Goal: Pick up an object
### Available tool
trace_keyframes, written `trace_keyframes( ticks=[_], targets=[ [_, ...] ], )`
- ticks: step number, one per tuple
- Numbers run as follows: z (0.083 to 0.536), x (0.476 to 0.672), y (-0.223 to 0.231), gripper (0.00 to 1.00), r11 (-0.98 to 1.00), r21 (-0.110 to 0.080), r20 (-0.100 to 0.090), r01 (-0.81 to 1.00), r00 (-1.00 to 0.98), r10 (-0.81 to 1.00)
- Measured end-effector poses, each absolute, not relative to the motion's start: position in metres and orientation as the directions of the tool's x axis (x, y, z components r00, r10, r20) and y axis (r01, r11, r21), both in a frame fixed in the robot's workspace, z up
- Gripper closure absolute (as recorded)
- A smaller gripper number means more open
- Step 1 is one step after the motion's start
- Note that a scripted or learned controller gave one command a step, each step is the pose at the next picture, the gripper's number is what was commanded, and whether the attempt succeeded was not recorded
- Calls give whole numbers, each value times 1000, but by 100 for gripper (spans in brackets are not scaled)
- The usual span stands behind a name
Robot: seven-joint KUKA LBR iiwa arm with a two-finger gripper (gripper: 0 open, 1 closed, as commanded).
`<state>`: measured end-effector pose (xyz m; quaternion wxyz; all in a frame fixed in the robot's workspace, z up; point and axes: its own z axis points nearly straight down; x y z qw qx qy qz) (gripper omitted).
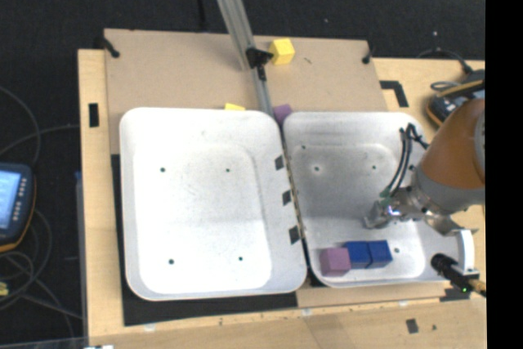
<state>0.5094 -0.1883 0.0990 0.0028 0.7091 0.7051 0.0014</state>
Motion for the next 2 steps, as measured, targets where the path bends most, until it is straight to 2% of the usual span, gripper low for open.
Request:
trace_keyframes(
  ticks=[1, 2],
  targets=[
    [98, 511, -185, 0, -4, 6, -3, 1000, 4, 1000],
    [273, 523, -215, 0, 3, 10, -6, 1000, -3, 1000]
  ],
)
